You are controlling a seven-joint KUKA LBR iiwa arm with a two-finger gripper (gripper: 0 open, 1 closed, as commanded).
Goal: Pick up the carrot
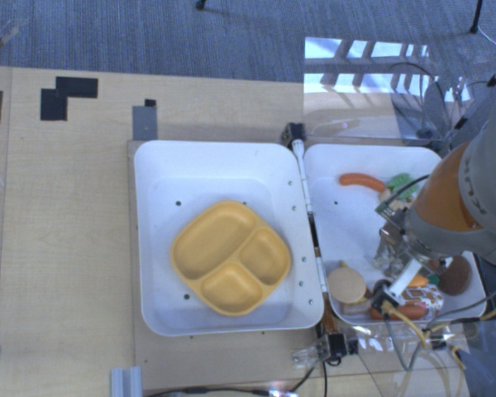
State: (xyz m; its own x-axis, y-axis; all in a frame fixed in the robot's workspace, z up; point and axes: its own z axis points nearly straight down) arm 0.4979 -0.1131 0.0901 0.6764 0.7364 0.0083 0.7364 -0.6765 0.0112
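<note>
Where the pale wooden bench (66,246) meets grey carpet (231,23), two white bins (149,222) sit side by side. Up-view and slightly left of the gripper (390,242), apart from it, the carrot (362,181) lies in the right-hand bin (339,222). The arm (446,197) reaches down from the right; whether its gripper is wide or narrow cannot be told.

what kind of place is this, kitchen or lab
Probably a robotics lab: a grey robot arm with an orange band reaches over two shallow white plastic bins on a pale wooden bench, with blue-grey carpet behind.
</note>
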